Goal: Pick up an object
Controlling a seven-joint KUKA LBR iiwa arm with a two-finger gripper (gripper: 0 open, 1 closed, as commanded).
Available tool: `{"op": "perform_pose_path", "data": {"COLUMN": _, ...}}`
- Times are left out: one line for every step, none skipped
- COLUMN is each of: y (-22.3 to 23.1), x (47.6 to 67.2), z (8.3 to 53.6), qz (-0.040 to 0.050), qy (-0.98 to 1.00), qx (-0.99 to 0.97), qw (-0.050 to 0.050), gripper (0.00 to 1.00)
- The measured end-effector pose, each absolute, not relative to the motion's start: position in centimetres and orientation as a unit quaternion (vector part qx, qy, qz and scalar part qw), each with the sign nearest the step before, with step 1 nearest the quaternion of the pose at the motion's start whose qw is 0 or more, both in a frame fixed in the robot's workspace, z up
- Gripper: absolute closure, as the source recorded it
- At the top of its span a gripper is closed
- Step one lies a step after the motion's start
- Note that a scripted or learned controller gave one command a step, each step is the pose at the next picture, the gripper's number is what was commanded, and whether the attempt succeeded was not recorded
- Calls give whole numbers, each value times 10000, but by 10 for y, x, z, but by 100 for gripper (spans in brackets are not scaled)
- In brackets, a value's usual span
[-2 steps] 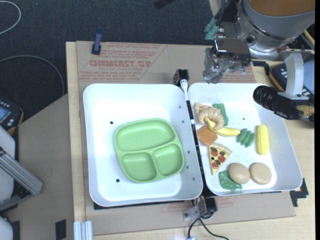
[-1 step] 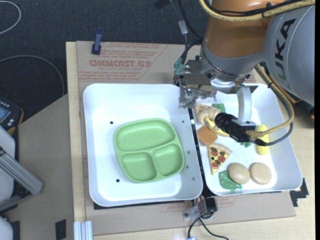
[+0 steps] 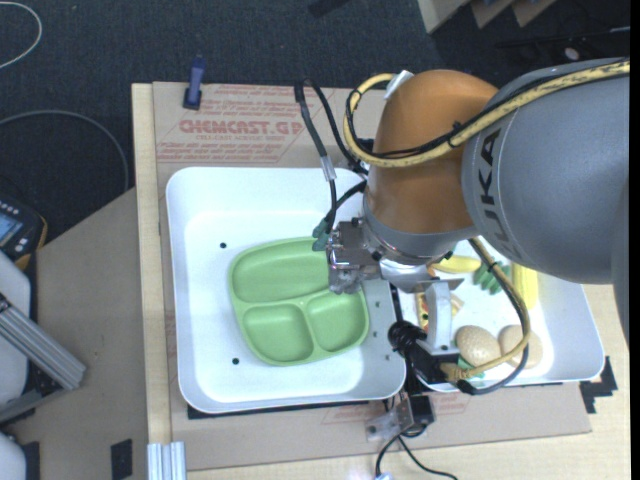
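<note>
- The green divided tray [image 3: 295, 303], the likeliest thing to be picked, lies flat in the middle of the left bin [image 3: 190, 268], its three compartments facing up and nothing in them that I can see.
- That bin sits on a cardboard sheet [image 3: 235, 118] with red lettering; a small blue object [image 3: 194, 83] rests at the sheet's far left corner, well apart from the work.
- The gripper [image 3: 343, 263] hangs just at the tray's right rim, near where the far compartment meets the right-hand one. From where I stand, the metal of the wrist hides the fingertips, so I cannot tell how it is set, nor whether it touches the rim.
- The arm [image 3: 470, 178], orange band and grey body, looms over the seam between the bins and covers much of the right bin [image 3: 580, 353].
- In that right bin, near the arm, I make out a beige egg-like thing [image 3: 478, 345] and something yellow [image 3: 458, 265], partly hidden.
- What could go wrong, I'd judge: the tray is wide, shallow and smooth, so a pinch on the thin rim may slip, or lift one edge and let it tip out.
- The loose cables [image 3: 320, 133] by the wrist could also snag.
</note>
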State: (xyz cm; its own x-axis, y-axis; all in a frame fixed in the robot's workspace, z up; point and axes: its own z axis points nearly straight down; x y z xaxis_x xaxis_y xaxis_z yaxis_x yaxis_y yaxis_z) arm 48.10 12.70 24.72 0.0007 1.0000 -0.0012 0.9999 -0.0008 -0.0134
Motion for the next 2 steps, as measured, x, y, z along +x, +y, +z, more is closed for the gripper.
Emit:
{"op": "perform_pose_path", "data": {"y": 75, "x": 549, "z": 181, "qz": 13, "qy": -7051, "qx": -7091, "qw": 1, "gripper": 100}}
{"op": "perform_pose_path", "data": {"y": 103, "x": 498, "z": 257, "qz": 6, "qy": -7075, "qx": -7067, "qw": 3, "gripper": 100}}
